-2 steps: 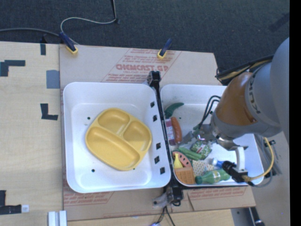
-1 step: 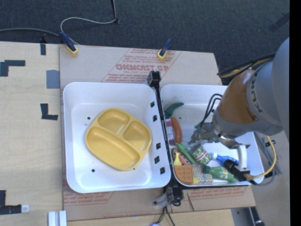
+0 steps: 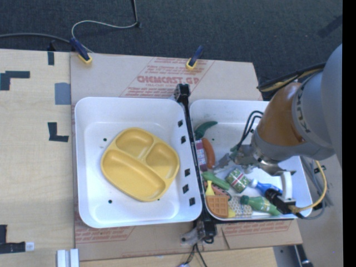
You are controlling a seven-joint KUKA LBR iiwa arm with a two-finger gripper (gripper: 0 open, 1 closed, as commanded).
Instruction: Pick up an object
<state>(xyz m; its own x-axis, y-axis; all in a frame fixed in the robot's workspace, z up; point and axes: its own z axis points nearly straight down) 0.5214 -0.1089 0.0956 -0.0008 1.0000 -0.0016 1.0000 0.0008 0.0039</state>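
Bench, two white bins (image 3: 83,149) | arm bent over right bin | gripper (image 3: 236,168) among toys, grip state unclear

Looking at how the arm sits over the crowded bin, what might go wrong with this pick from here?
1. The small items in the right bin lie packed together, so the gripper may nudge or catch two at once, such as the green can and the sausage.
2. The pile sits against the divider wall, so a thing might be pushed toward the left bin holding the yellow tray.
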